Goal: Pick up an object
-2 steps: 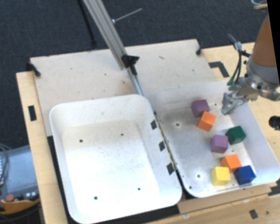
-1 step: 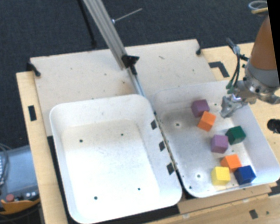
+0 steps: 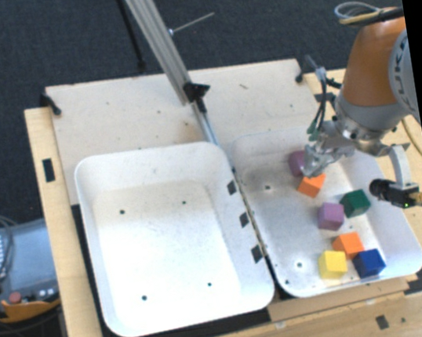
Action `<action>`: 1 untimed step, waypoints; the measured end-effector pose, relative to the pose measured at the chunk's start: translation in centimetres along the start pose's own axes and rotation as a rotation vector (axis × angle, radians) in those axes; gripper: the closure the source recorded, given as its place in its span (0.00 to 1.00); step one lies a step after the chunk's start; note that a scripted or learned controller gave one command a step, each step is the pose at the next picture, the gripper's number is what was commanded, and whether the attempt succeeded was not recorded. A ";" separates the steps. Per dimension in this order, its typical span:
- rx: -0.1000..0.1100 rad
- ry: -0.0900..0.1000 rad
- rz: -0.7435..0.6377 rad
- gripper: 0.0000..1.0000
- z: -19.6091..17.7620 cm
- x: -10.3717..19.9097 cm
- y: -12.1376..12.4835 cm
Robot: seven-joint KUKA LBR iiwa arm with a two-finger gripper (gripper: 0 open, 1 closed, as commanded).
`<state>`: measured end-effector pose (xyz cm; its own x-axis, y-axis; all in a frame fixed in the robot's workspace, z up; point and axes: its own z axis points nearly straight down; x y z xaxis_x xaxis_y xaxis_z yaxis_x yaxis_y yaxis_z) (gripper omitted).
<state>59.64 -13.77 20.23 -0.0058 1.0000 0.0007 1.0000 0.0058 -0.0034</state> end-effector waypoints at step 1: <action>0.003 0.003 -0.001 1.00 0.2 5.0 0.5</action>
<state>60.16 -8.82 20.03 -0.0067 1.0000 0.0037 1.0000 0.0068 -0.0064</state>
